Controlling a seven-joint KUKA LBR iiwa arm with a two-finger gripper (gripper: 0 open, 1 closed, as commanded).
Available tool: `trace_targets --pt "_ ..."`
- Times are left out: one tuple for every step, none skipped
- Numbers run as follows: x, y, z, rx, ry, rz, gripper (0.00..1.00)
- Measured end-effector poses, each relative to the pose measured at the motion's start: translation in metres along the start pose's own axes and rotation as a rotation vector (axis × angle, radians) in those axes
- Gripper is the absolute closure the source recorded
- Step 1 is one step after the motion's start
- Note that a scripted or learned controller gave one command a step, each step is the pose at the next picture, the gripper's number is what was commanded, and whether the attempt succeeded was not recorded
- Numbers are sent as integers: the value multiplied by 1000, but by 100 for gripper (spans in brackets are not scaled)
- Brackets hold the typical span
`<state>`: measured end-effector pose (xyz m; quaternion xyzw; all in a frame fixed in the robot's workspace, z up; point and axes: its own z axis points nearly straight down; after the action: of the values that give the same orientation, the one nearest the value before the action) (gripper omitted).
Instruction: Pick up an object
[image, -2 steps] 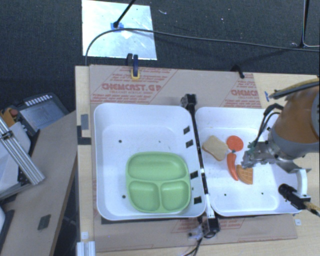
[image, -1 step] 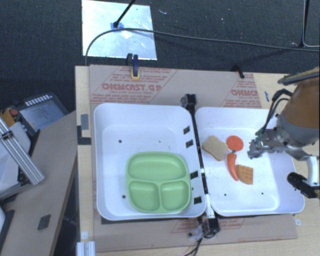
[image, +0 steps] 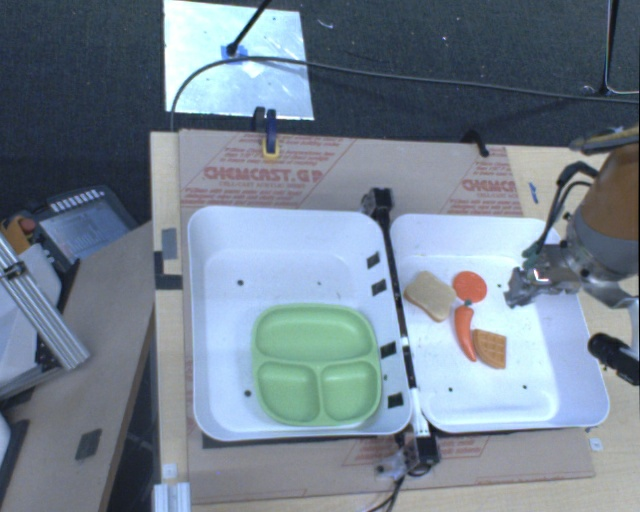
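Gripper (image: 522, 290) jaw state can't tell; round red plastic tomato (image: 470, 287) just beside, nearest pick, w/ orange plastic carrot (image: 466, 333) beyond

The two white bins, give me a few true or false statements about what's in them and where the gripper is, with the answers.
1. The green divided plate lies in the left bin. True.
2. The orange carrot lies on the green plate. False: it lies in the right bin.
3. The gripper holds the red tomato. False: the tomato lies apart from it on the bin floor.
4. The waffle piece lies beside the carrot. True.
5. The bread slice lies in the right bin. True.
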<state>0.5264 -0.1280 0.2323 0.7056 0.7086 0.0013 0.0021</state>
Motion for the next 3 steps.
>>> trace_targets --pt "51 5 11 3 3 -5 100" --pt "96 11 5 3 3 -5 100" --pt "154 15 -4 3 3 -6 100"
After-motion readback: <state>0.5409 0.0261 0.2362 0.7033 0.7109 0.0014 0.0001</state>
